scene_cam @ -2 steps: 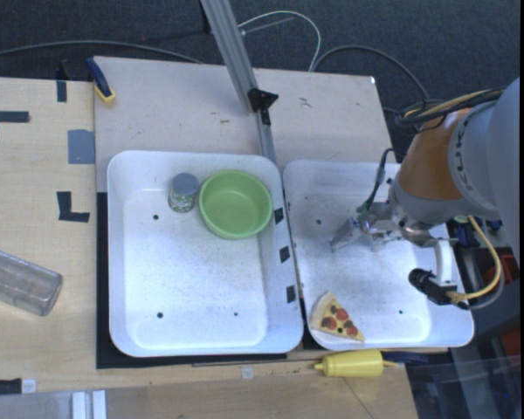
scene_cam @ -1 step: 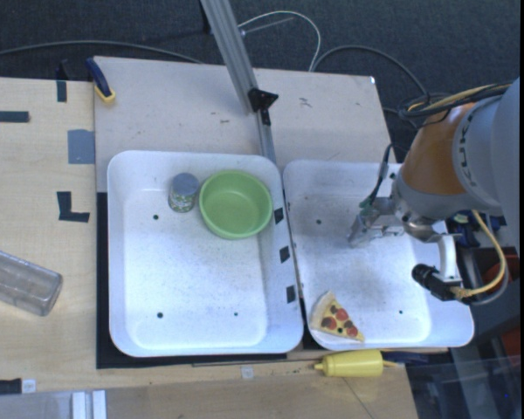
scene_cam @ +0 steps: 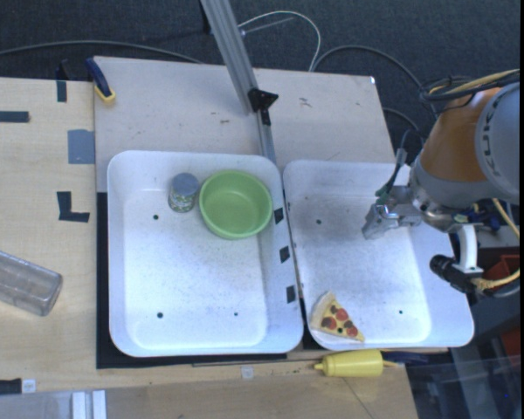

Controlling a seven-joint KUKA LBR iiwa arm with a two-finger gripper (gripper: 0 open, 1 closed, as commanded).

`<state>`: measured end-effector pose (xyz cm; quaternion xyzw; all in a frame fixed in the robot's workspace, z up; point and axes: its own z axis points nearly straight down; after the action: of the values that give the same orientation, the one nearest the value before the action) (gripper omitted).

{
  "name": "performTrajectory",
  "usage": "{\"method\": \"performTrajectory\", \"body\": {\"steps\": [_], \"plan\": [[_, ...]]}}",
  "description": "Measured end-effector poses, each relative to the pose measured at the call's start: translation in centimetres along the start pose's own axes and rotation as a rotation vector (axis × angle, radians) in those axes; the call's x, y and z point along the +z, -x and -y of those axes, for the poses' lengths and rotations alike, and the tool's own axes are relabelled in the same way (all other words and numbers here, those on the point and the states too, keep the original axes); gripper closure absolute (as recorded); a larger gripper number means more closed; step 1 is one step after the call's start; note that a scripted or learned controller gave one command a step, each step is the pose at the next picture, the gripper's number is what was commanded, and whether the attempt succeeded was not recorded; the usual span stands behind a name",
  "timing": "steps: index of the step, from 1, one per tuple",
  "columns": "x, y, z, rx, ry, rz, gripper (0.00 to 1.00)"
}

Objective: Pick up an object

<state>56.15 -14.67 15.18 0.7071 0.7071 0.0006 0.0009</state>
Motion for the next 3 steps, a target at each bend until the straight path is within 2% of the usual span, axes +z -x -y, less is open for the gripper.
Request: {"method": "performTrajectory", "body": {"steps": [1,2,3], "plan": [[-4.8,-1.0,0.0,-0.003,0.002,0.0,1.0],[-5.4,-1.1,0.0,-0.002,-0.002,-0.001,1.0],[-6.6,-6.0,-1.3,-0.007,-0.002,-0.003,1.0]]}}
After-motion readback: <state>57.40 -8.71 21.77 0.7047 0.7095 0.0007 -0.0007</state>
